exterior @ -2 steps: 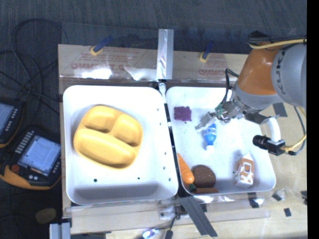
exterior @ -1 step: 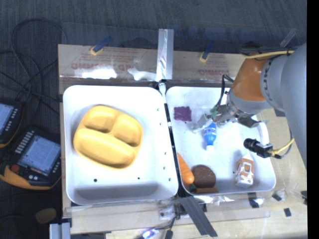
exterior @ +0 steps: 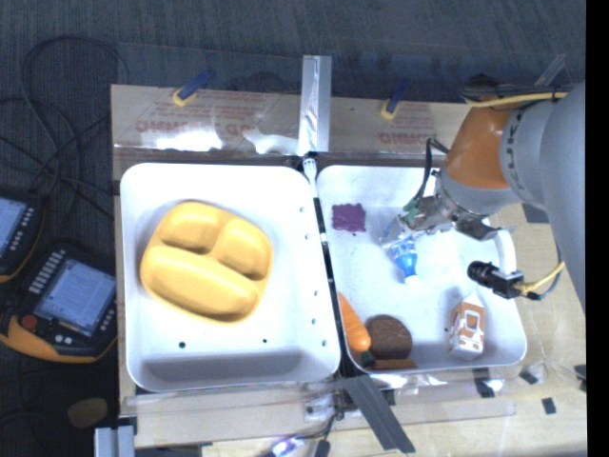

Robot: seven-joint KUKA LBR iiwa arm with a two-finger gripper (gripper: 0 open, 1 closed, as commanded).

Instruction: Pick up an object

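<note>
The right bin point(exterior: 504, 350) holds several small things. A purple lump point(exterior: 348, 218) lies at its back left, and a small blue and white item point(exterior: 406, 258) sits near the middle. An orange carrot point(exterior: 354, 325) leans on the left wall beside a dark brown round piece point(exterior: 388, 333). A white and orange carton point(exterior: 466, 325) stands at the front right. My gripper point(exterior: 411, 223) reaches down from the grey and orange arm point(exterior: 485, 155), directly over the blue and white item's upper end. Whether it touches that item is unclear.
The left bin point(exterior: 152, 360) carries one big yellow bread-shaped object point(exterior: 205, 258). A black cable plug point(exterior: 483, 274) hangs off the arm over the right bin. Controller pendants point(exterior: 57, 298) lie on the floor to the left.
</note>
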